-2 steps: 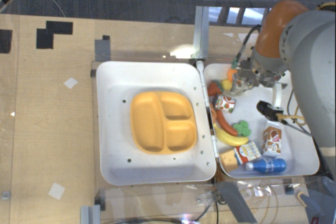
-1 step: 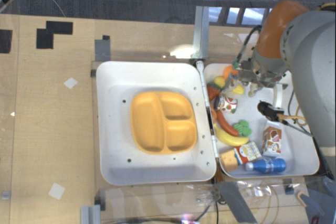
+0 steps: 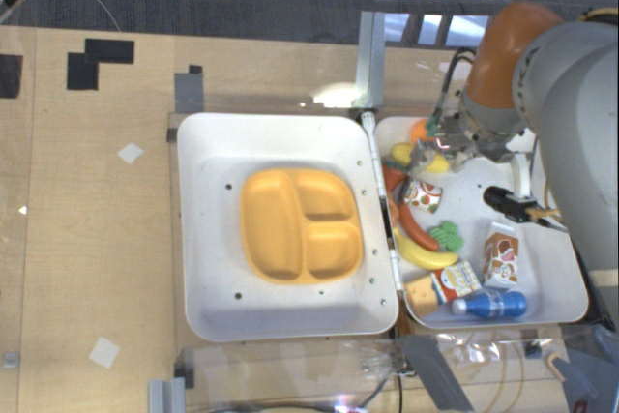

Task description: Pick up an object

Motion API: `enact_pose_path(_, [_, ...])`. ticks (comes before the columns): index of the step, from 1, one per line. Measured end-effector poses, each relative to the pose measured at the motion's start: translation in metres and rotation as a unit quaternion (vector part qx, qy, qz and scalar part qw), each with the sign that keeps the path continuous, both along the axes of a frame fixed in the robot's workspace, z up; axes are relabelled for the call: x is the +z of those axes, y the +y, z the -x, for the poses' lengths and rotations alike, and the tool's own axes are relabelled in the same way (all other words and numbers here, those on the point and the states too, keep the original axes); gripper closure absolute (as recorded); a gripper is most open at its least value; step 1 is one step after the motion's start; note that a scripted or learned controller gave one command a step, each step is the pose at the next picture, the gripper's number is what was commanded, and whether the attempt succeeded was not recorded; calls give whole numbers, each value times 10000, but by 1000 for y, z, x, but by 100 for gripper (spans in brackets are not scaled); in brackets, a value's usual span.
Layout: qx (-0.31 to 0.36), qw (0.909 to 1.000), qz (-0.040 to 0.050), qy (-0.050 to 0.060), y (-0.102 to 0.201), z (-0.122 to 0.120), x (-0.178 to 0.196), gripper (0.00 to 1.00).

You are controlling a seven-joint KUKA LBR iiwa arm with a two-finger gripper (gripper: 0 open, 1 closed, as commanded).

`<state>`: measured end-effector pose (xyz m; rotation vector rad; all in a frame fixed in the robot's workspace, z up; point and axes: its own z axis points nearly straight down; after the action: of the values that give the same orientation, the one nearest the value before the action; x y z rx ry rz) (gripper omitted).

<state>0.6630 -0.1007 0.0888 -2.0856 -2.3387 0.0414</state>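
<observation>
The right bin (image 3: 561, 305) holds several small items. A yellow banana (image 3: 424, 253) lies beside a long red pepper (image 3: 410, 221) and a green piece (image 3: 446, 234). A red-and-white can (image 3: 423, 195) sits just above them. At the bin's top left are a yellow piece (image 3: 401, 153) and an orange piece (image 3: 418, 129). My gripper (image 3: 437, 150) hangs low over that corner, close to the yellow and orange pieces, and partly hides them. I see nothing clearly held in it.
The left bin (image 3: 208, 305) bears a yellow divided plate (image 3: 300, 224). Along the right bin's front lie a blue bottle (image 3: 493, 306), a small red-and-white carton (image 3: 456, 280), a tan block (image 3: 419, 292) and a brown-and-white carton (image 3: 500, 258). The arm covers the right bin's far right side.
</observation>
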Motion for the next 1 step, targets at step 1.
enact_pose_path(1, [40,10000,-27,-12,6,-1,8,100])
